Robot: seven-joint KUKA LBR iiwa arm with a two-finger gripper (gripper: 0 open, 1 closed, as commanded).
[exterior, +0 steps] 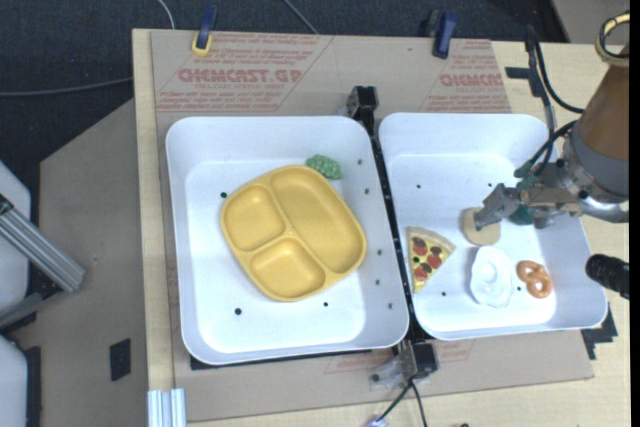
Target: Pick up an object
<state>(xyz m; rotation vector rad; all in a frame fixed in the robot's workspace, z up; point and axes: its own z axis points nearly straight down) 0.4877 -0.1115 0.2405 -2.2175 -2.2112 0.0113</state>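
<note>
We see the hand (pixel 490 218) over the right bin (pixel 440 140), grip unclear. Its 12 o'clock half lies bare; toys crowd 6 o'clock

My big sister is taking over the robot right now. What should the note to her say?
Hand: low in the right bin, right at a small tan round piece. I cannot tell whether it is open or shut, or gripping anything.
Right bin also has: pizza slice toy, white lump, pretzel toy.
Left bin: yellow divided plate, with a green piece at its far edge.
Done: the hand has reached an object.
Left: grip it and lift it up; nothing looks lifted yet.
</note>
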